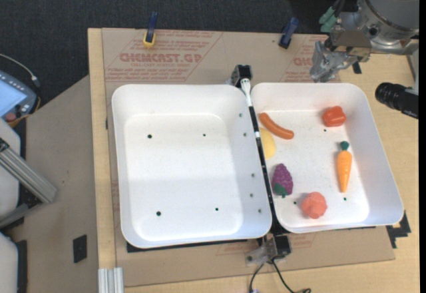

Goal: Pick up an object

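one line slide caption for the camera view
Gripper poised above the right bin's far rim; toy foods inside.

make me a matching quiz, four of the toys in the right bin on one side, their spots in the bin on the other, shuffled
Things:
1. carrot
2. sausage
3. grapes
4. red pepper

Places in the right bin:
A. upper left, lying at a slant
B. upper right corner area
C. lower left, near the divider
D. right side, green top pointing up the picture

Pairs: 1-D, 2-A, 3-C, 4-B
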Robot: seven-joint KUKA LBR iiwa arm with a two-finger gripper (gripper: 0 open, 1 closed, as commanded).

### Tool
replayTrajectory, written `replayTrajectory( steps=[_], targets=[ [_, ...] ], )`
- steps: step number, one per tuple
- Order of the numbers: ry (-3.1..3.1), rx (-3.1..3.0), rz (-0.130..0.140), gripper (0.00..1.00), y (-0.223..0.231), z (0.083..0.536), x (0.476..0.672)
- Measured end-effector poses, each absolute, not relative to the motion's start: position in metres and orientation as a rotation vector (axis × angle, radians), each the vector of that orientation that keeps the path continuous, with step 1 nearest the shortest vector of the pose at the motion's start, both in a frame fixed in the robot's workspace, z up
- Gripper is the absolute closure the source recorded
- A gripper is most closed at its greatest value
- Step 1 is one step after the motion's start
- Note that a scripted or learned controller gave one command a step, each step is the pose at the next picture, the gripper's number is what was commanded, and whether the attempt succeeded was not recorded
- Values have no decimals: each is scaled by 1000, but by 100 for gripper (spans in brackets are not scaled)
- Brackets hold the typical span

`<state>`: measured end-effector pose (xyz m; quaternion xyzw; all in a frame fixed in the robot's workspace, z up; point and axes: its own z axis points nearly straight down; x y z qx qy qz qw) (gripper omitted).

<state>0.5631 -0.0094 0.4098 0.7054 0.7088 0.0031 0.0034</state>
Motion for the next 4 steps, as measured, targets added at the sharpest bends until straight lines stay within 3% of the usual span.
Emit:
replayTrajectory(
  steps=[4],
  targets=[
    [2214, 2207, 11, 100, -12, 449, 564]
  ],
)
